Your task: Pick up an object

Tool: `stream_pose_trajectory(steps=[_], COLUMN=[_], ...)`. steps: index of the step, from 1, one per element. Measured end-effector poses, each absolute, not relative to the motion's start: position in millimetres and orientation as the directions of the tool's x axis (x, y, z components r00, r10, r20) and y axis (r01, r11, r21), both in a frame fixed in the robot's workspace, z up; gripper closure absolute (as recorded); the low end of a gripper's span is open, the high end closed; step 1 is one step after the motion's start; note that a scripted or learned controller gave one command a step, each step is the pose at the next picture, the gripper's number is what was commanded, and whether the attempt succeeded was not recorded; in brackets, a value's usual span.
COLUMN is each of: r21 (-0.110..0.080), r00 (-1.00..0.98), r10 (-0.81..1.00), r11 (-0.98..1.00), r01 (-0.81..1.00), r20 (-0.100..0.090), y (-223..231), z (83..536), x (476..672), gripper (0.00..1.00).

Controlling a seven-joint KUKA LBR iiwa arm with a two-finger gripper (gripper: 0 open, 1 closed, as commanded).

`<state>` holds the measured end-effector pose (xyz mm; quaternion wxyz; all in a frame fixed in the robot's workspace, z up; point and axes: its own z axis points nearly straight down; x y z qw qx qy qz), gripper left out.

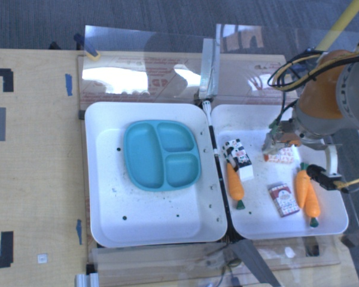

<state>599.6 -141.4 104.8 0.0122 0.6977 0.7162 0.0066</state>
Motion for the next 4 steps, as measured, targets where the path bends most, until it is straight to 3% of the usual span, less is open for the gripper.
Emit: stream_pose_trajectory(steps=[1, 2, 3, 4], r21=[0.025, 0.028, 0.017, 0.008], r00=[-0.026, -0.067, -0.084, -0.22], r10=[1.0, 0.998, 0.996, 0.975], r11=[0.027, 0.067, 0.084, 0.22], r01=[0.999, 0.997, 0.996, 0.975], r20=[-0.008, -0.019, -0.005, 0.007], y=[-141, -107, -163, -209], z=[104, 97, 93, 89], x=[599.2, 589.0, 612.1, 556.6], gripper=[0.0, 0.0, 0.0, 0.0])
